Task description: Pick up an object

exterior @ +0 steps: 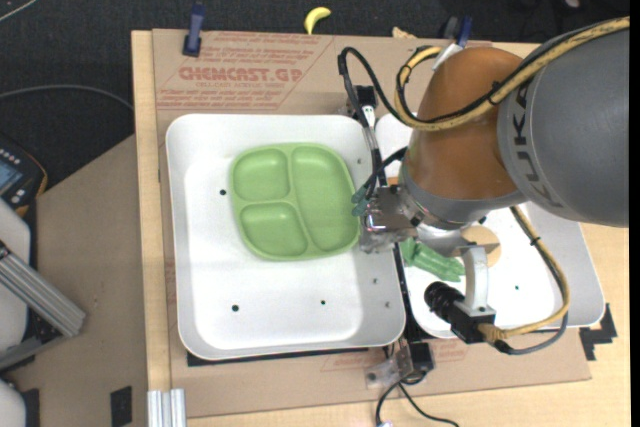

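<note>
I found the arm (pixel 520 130) leaning over the divide between two white bins on the tabletop (pixel 250 65). The left bin (pixel 200 315) held one green sectioned plate (pixel 295 202), lying flat toward its right wall. The right bin (pixel 575 290) showed one green object (pixel 437 263), mostly hidden under the wrist. The end effector (pixel 378 220) sat at the plate's right edge; I could not tell its opening or whether it held anything. In my judgement, a sound grasp required pinching the plate's raised rim squarely and lifting without dragging along the bin wall.
</note>
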